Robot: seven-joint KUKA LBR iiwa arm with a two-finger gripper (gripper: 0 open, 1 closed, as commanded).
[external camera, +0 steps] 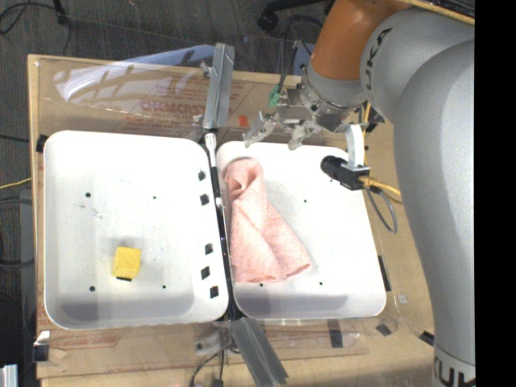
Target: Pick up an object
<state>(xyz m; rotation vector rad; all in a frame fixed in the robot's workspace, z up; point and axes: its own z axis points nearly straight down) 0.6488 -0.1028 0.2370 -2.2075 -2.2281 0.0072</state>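
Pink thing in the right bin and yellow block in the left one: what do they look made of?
Pink cloth: soft fabric, likely terry or fleece; it lies folded and rumpled with a matte, slightly fuzzy surface. Yellow block: probably foam or sponge; matte, blocky, with soft-looking edges, though it is too small to be sure. Bins: smooth, faintly glossy white plastic, by the look.

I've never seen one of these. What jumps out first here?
The big grey arm with its orange band fills the right side, its claw poised over the far edge of the right bin. A crumpled pink cloth lies in that bin's left half; a small yellow block sits in the left bin.
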